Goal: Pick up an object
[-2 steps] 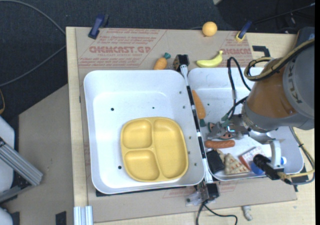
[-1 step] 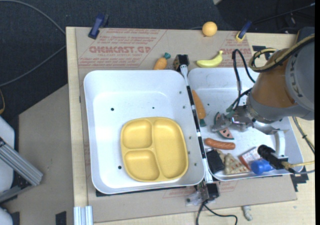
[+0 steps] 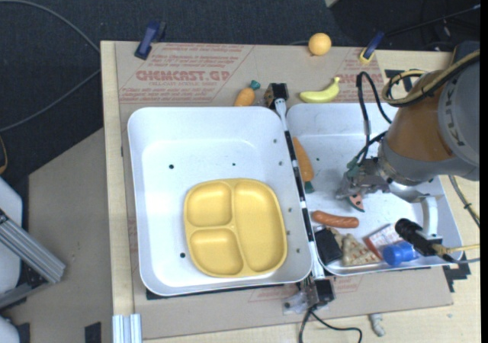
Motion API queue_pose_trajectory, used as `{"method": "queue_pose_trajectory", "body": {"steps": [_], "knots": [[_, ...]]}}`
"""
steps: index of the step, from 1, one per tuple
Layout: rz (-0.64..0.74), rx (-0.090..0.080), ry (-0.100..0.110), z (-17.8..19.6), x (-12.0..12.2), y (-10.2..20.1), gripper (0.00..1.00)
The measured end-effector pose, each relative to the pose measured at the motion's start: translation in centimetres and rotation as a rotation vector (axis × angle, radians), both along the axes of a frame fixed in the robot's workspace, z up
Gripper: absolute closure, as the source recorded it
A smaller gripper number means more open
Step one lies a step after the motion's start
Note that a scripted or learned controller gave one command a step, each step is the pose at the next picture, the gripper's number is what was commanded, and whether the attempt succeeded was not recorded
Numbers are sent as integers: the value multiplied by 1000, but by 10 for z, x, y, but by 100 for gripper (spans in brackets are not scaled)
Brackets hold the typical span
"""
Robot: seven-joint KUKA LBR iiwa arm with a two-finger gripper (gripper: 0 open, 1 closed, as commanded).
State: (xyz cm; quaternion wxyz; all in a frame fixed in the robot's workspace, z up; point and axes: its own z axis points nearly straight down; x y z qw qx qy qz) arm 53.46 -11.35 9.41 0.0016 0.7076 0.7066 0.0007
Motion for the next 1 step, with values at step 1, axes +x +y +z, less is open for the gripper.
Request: {"method": "queue_pose_trajectory", "body": {"steps": [1], "knots": [[3,2,2,91,60,72,100]]}}
